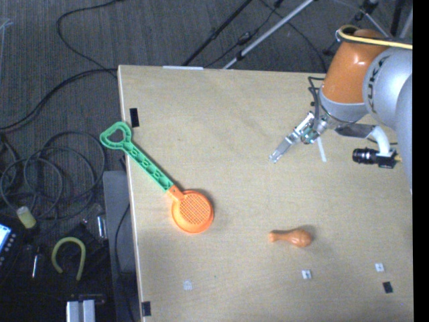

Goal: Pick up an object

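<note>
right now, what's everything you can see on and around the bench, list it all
sieve paddle: 1, green handle with orange mesh head, left part of the bench top, lying flat on a slant
pear-shaped toy: 1, orange, lower middle of the bench top, lying on its side, apart from the paddle
bench top: 1, pale wood colour, with small black and white markers near its edges
cables: several, black, looped on the dark floor left of the bench
stand legs: a few, grey metal, on the floor beyond the bench
arm: 1, grey with orange band, reaching in from the right
tool: 1, silvery, above the bench's upper right part, nothing between its fingers
</note>
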